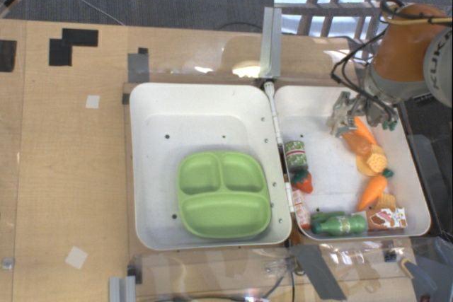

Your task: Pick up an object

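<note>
Gripper (345, 125) hangs over the right white bin's (322, 152) far side, beside an orange plastic carrot (363, 131); whether it grips anything, I cannot tell.

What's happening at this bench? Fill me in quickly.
A grey and orange arm reaches in from the right, its gripper low over the back of the right bin. That bin holds toy food: a carrot, a corn piece, a green bottle, a small can and a strawberry. Nothing visibly sits in the gripper. The left bin holds a green divided plate, untouched.
</note>
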Robot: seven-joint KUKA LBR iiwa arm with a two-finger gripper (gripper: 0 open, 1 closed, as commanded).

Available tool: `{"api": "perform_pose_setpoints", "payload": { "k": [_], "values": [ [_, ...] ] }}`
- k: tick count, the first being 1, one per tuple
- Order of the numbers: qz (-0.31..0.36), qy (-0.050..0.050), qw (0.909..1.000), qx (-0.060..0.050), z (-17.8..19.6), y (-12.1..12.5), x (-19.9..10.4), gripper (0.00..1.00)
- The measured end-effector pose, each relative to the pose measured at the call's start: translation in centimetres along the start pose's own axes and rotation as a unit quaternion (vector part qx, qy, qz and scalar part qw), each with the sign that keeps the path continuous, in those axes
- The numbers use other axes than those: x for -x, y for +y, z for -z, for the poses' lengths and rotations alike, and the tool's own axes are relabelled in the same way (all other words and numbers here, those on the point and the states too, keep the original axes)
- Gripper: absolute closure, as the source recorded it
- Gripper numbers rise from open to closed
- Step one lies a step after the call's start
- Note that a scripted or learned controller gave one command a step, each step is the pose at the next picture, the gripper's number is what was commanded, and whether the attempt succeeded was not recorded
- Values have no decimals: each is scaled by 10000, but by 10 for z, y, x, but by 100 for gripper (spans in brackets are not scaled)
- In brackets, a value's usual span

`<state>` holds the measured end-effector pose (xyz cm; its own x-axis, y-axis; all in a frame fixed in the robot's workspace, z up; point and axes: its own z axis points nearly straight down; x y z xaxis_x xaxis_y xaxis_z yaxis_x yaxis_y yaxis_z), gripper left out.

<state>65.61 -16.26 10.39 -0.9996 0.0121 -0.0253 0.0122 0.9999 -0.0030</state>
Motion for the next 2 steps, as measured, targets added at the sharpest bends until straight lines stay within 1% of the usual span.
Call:
{"api": "perform_pose_setpoints", "payload": {
  "k": [1,2],
  "values": [
    [541,4,9985,-4,197,10,18,100],
    [-251,28,9997,8,285,36,21,100]
  ]
}}
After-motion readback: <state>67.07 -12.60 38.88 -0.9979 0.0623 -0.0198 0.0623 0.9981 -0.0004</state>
